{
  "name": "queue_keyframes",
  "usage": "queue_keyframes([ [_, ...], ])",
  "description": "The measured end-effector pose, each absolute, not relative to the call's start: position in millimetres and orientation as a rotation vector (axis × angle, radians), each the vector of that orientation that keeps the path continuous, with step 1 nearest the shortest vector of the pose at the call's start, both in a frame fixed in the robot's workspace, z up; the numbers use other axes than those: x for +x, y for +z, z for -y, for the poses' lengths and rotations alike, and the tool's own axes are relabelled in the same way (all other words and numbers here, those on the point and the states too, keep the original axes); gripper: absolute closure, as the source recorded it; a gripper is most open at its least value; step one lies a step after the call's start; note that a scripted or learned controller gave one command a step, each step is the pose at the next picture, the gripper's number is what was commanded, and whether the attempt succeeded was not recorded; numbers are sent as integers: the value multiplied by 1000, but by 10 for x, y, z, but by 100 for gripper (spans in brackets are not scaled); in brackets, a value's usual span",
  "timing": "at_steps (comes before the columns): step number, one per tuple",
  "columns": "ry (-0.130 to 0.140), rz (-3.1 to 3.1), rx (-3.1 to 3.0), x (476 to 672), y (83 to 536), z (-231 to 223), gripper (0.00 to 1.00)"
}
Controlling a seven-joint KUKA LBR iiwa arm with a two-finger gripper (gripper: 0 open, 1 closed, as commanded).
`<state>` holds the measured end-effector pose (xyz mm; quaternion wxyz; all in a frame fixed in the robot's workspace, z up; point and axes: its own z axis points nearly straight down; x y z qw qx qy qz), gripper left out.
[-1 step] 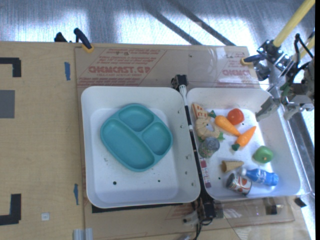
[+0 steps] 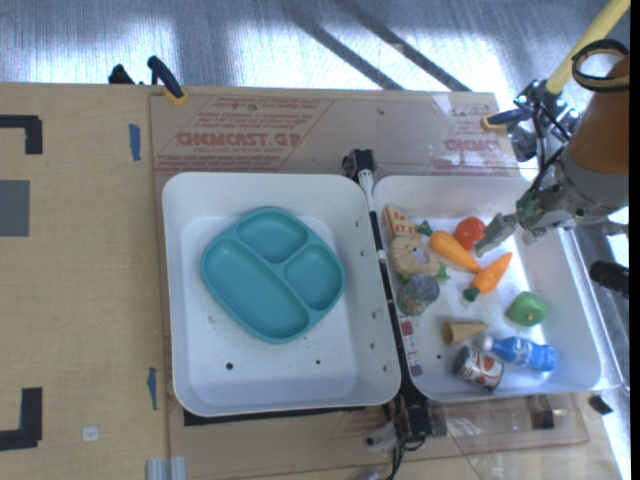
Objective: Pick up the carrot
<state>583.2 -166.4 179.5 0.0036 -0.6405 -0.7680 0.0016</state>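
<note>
Carrot (image 2: 455, 251): smooth orange taper, lying slantwise in the right bin (image 2: 580, 268), between a red tomato (image 2: 469, 232) and a second orange carrot piece (image 2: 491, 272)
Gripper (image 2: 497, 232): dark, angled fingers just beside the tomato; opening cannot be told, nothing seen held
Left bin (image 2: 190, 268): glossy white, holds a teal sectioned plate (image 2: 272, 273)
Open room: bare floor along the right bin's right wall

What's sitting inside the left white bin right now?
The left white bin holds a teal divided plate with three compartments, all bare. A few dark specks dot the bin floor around it. Whatever lies under the plate is covered and cannot be seen.
</note>
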Motion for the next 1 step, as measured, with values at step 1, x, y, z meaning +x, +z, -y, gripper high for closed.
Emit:
queue_keyframes([
  [1, -7, 2421, -2018, 5847, 985, 1734, 0],
])
